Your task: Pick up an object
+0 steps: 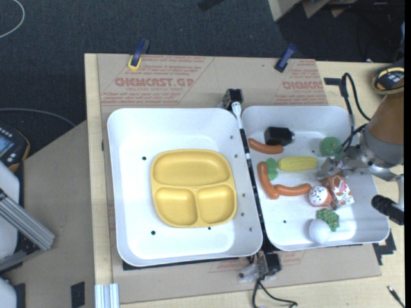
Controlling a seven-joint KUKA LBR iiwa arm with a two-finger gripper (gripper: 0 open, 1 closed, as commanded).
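Clutter is the worry: the tool (334,167) hangs low in the right bin (292,236), and I can't tell its state. Nearest lie a wrapped snack (339,191), spotted ball (317,196) and corn cob (297,164); packed so close, one could get nudged aside rather than caught.

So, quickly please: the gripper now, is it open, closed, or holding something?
Gripper: cannot be told. It is low in the right bin, beside the corn, and nothing visible sits between its tips.
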